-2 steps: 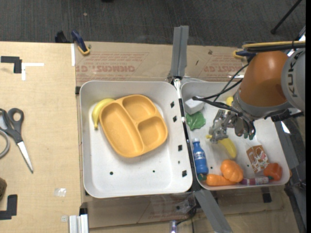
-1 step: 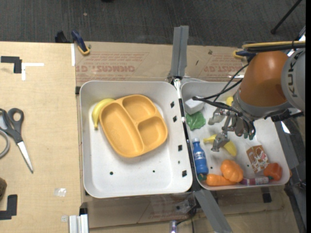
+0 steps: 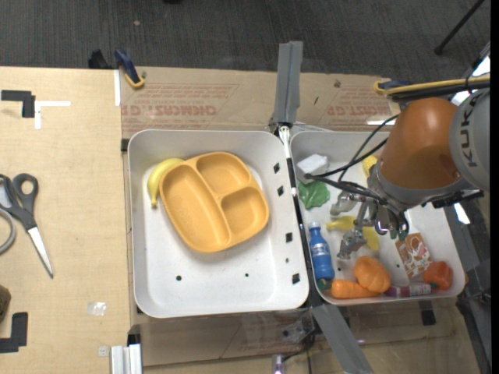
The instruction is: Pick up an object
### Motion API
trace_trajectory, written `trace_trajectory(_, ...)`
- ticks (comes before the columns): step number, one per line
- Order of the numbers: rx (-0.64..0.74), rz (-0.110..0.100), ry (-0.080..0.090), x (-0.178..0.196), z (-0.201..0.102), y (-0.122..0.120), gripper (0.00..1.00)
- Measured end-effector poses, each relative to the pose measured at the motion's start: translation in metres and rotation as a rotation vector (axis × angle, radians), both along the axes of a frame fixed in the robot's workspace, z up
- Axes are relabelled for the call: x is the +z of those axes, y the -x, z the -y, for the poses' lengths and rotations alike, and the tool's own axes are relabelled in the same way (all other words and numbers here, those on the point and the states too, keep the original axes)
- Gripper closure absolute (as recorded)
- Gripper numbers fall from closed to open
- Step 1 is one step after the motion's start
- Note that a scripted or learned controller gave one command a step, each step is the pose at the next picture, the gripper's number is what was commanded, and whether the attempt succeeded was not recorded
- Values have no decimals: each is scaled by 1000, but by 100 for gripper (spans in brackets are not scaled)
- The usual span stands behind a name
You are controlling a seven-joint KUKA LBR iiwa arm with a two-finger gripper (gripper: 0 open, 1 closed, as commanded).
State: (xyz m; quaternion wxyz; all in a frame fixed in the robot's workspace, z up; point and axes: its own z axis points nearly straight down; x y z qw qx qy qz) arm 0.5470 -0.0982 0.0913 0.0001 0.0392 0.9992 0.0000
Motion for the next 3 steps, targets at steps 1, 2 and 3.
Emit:
trace_trajectory(1, 82, 6, 0, 2, 12, -80, 0)
trace_trajectory(2, 78, 3, 0, 1, 19, -44, 0)
trace_trajectory(3, 159, 1, 0, 1, 4, -29, 0)
